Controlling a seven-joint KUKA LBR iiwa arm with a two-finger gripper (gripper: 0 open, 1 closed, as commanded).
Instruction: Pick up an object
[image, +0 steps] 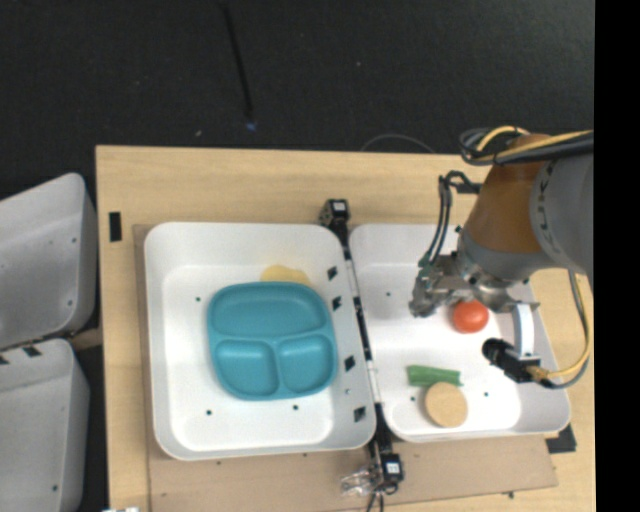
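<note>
- Setting: a robotics lab or test cell, not a home.
- Evidence: a bare plywood bench (250, 165) bearing two shallow white bins (165, 420) clipped side by side.
- Evidence: an industrial arm (520, 210) with exposed cables reaching in.
- Evidence: toy-like food pieces and a teal divided tray (270, 338) as test items.
- Surroundings: dark flooring, possibly matting; too dim to confirm.

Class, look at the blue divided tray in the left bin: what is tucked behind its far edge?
A pale yellow object peeks out behind the blue tray. Just its top edge shows; the tray covers the rest, so its shape cannot be told.
</note>
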